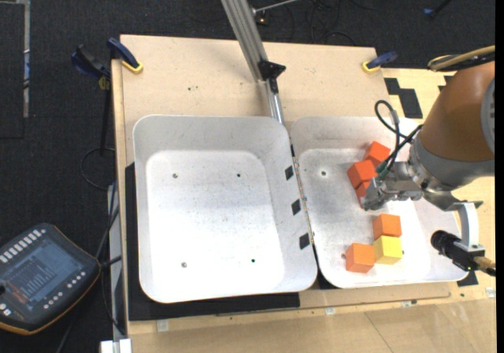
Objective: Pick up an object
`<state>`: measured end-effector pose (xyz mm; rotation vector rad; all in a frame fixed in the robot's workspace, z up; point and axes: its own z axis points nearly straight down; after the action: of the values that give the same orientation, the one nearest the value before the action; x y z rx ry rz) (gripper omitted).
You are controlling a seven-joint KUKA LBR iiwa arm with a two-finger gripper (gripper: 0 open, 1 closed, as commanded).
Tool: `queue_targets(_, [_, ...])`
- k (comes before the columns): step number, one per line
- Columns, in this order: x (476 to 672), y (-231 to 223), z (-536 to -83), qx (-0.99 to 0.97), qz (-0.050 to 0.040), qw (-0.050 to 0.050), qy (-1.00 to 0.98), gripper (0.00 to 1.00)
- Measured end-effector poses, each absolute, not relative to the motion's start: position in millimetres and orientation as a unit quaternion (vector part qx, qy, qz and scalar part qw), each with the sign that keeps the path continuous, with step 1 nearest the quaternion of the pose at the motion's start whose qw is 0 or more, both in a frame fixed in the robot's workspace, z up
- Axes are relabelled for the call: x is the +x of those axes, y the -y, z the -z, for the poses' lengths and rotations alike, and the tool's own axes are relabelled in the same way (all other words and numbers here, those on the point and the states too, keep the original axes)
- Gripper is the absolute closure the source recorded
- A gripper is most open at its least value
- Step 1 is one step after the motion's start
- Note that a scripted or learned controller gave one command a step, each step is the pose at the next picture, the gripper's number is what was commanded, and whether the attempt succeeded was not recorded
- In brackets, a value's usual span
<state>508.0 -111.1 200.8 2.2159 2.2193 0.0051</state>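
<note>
Tan wooden bench (197,76) carries two shallow white bins side by side. Left bin (150,186) sits toward bench's left edge, right bin (323,146) toward its right edge; their inner walls touch along the centre. Grey arm (461,135) with orange band reaches in over the right bin's right edge. Gripper (378,194) is low over the right bin's middle, tip just beside the upper orange blocks. Can't tell whether it's clenched or released, tip is too dark and small. Nothing visibly grasped.

Blocks, all in the right bin:
- two orange blocks (370,164) near the far right part, touching each other, right at the gripper tip
- orange block (387,225) closer to the near edge, just below the gripper
- yellow block (389,249) touching that one on its near side
- orange block (360,257) beside the yellow, by the bin's near edge

Blue-and-yellow clamps (124,56) on the bench's far corners. Teach pendant (43,273) lies on the floor off the bench's near-left corner.
</note>
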Motion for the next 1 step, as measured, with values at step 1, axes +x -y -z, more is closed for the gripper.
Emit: queue_targets(1, [512.2,110.4,-264.4,0.706,-0.0022,0.004,-0.708,1.00])
